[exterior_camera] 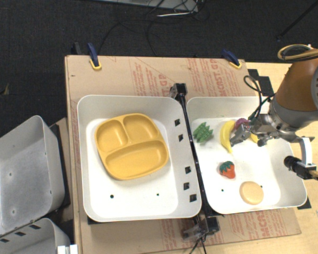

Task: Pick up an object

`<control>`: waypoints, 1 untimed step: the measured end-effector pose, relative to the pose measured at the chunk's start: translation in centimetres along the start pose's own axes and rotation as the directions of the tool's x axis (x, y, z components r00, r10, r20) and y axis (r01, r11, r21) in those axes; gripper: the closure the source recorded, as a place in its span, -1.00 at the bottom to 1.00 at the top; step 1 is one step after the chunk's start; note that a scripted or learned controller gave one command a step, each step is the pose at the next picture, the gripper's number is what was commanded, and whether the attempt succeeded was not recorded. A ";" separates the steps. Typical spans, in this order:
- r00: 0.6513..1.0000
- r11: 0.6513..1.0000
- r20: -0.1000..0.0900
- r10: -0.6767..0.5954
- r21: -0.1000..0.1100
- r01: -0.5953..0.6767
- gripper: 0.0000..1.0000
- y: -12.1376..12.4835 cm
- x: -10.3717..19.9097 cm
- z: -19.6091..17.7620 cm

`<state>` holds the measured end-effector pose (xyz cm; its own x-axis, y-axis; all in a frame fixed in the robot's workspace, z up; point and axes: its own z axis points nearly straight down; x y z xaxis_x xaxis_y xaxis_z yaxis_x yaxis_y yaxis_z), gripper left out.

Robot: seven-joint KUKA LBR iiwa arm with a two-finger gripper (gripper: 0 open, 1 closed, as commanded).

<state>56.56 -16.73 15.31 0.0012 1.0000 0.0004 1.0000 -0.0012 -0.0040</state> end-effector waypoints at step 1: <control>1.000 1.000 -0.001 0.000 0.002 0.000 -1.00 -0.4 0.3 6.4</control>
